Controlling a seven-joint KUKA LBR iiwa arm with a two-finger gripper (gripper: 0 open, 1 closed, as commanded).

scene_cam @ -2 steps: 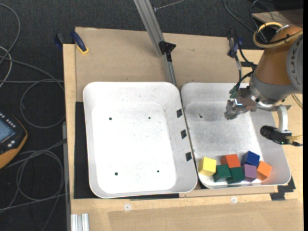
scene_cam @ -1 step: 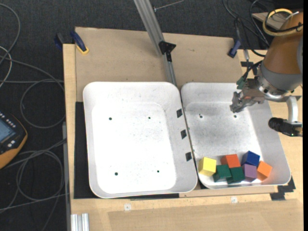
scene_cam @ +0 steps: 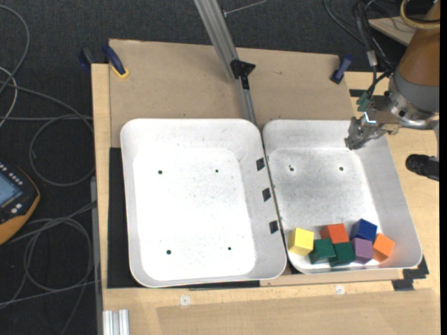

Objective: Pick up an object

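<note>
The pincer [scene_cam: 355, 139] hangs over the far corner of the right bin [scene_cam: 391, 180]; I cannot tell how it is set. The blocks [scene_cam: 341, 243] huddle against the near wall, well apart from it, likely having slid downhill.

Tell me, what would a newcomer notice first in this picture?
First, the cluster of small coloured cubes packed along the near edge of the right shallow white bin. Then the grey two-finger gripper at that bin's far right corner, away from the cubes. The left shallow white bin draws less attention.
</note>
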